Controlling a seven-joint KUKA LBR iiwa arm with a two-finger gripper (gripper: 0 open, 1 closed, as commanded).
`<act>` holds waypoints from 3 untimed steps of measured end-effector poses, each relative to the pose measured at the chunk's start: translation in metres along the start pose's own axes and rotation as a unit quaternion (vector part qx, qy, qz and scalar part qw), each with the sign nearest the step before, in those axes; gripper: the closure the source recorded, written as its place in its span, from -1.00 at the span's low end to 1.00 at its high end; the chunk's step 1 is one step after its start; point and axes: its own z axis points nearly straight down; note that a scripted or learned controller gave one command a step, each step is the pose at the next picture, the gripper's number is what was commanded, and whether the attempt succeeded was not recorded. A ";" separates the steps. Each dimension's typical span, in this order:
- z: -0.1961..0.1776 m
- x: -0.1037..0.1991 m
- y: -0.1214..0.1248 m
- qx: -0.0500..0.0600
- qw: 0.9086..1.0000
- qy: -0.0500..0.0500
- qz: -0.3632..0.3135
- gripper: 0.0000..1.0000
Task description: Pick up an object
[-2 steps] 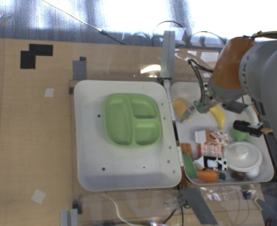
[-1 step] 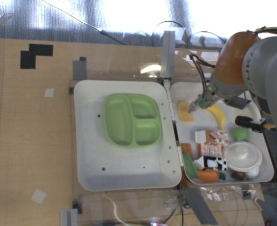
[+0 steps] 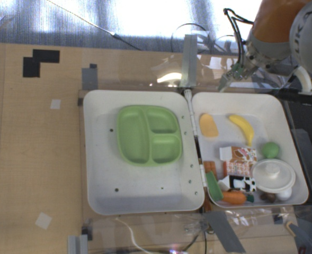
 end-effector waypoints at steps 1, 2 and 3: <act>0.055 0.040 0.023 0.008 0.999 0.006 0.049 1.00; -0.048 0.004 -0.036 0.004 0.996 0.002 -0.093 1.00; 0.009 0.051 -0.008 0.007 0.995 0.007 -0.095 1.00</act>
